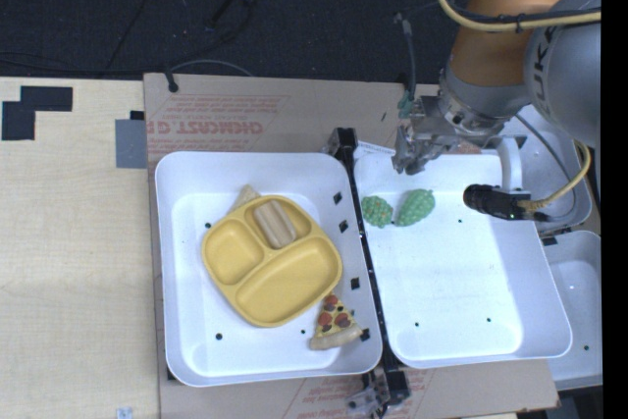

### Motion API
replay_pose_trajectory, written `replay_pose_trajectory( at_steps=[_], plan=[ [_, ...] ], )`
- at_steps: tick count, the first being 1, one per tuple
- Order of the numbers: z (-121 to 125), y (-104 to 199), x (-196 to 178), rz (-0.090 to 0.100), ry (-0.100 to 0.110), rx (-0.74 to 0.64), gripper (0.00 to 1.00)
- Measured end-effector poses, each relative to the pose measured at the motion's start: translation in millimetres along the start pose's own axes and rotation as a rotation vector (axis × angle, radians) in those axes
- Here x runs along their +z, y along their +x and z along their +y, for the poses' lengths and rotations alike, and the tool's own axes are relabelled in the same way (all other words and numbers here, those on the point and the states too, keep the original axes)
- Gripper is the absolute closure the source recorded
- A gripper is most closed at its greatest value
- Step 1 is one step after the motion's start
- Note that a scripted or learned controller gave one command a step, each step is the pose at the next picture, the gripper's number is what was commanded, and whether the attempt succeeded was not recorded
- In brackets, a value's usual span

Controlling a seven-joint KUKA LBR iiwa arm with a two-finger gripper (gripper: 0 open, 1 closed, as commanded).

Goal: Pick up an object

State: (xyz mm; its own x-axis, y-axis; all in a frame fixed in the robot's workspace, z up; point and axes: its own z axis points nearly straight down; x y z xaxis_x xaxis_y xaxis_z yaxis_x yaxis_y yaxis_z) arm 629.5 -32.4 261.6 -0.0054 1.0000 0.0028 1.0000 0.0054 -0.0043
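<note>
The arm (pixel 535 25) is cut off by the right edge. A pale thing (pixel 245 196) at the left bin's far side is mostly hidden under the yellow divided plate (pixel 273 260); what it is, I cannot tell.

The grey arm (pixel 510 25) reaches in from the right, its pincer (pixel 412 157) pointing down

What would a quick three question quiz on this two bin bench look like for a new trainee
1. True or false: the yellow divided plate lies in the right bin.
2. Which lies nearest the pincer? A) pizza slice B) green pieces C) plate
3. Fill in: the pizza slice lies in the ___ bin.

Key
1. False: it lies in the left bin.
2. B
3. left
</note>
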Motion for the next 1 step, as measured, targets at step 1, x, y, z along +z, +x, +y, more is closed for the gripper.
replay_pose_trajectory(
  at_steps=[1],
  plan=[
    [-4.7, 54.2, 18.7, -0.001, 0.001, 0.000, 1.00]
  ],
)
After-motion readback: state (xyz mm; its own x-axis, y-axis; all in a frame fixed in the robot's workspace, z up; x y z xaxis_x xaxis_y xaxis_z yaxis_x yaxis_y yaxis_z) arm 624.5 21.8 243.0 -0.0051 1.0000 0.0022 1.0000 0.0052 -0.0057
